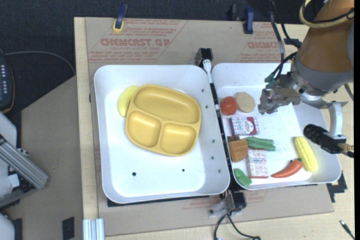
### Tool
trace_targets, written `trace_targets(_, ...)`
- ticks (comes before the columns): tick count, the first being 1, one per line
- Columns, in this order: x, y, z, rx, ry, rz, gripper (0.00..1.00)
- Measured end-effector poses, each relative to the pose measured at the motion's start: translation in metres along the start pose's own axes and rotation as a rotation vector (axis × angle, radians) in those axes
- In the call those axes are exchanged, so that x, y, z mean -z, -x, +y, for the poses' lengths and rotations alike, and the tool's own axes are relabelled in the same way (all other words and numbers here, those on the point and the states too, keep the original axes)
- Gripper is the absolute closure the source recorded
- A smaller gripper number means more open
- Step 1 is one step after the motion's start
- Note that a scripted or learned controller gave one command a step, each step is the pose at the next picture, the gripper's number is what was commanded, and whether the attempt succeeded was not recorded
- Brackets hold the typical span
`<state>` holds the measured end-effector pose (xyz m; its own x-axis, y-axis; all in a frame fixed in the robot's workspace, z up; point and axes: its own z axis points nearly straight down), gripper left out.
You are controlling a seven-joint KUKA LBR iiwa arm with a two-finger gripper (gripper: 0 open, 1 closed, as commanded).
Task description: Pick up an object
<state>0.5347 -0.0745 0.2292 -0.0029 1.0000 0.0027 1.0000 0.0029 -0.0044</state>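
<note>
My gripper [269,105] hangs over the upper part of the right bin [225,73], just right of a tan round cookie [245,102] and a red tomato [228,105]. Nothing shows between its tips. Lower in that bin lie a pink-and-white packet [243,125], a green bean pod [260,143], a brown waffle piece [238,149], a second white packet [257,166], a small green piece [242,177], a red chili pepper [288,169] and a yellow corn cob [305,153].
The left bin [107,137] holds an upturned yellow divided tray [163,119] with a yellow banana-like piece [125,99] at its upper left. Cardboard lies under both bins. The arm's grey and orange body stands over the right bin's far right corner.
</note>
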Motion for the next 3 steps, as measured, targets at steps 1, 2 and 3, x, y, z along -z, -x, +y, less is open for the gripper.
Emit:
trace_targets(1, 0.002, -0.03, -0.028, 0.0, 0.0, -0.001, 1.0)
trace_targets(2, -0.015, -0.039, -0.026, -0.002, 0.0, -0.002, 1.0)
trace_targets(3, -0.015, -0.037, -0.027, -0.003, 0.002, -0.001, 1.0)
